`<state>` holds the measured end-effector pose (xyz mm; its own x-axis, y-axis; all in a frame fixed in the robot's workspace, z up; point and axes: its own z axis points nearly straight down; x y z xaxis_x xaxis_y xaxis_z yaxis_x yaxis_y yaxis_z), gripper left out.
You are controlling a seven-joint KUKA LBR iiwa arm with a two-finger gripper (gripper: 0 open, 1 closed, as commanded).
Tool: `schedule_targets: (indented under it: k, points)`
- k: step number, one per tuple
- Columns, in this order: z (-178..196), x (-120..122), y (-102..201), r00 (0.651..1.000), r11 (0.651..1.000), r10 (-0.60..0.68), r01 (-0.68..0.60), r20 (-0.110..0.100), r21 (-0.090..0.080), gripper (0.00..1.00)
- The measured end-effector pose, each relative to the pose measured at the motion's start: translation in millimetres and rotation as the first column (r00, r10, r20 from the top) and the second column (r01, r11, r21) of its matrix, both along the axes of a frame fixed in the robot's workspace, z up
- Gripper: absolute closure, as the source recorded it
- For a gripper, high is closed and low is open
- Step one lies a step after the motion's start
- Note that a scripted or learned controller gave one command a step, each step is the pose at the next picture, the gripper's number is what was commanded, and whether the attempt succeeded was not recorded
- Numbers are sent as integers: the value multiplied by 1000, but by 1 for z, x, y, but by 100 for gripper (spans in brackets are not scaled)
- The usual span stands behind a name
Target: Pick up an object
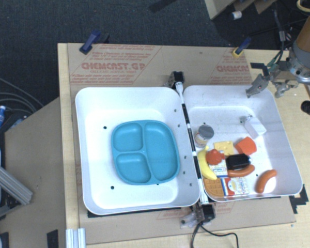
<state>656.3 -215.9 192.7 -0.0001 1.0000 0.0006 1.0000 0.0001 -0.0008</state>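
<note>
One fixed camera here, up above the tabletop [67,138], looking down at a slant. The near edge of the tabletop runs along the bottom, the far edge sits higher up with dark floor beyond it. It stands far enough back to take in both white bins whole: the left bin [93,107] just left of centre, the right bin [279,118] beside it, touching along the middle. The arm's end effector [271,84] comes in at the upper right, over the right bin's far corner.
</note>
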Motion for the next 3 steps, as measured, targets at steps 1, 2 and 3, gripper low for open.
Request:
schedule_targets:
  k: [1,2,3]
  points:
    - [-110,9,12,1000,1000,1,-1,-5,2,0]
    - [-97,11,12,1000,1000,3,-3,-1,0,100]
    - [-97,11,12,1000,1000,3,-3,-1,0,0]
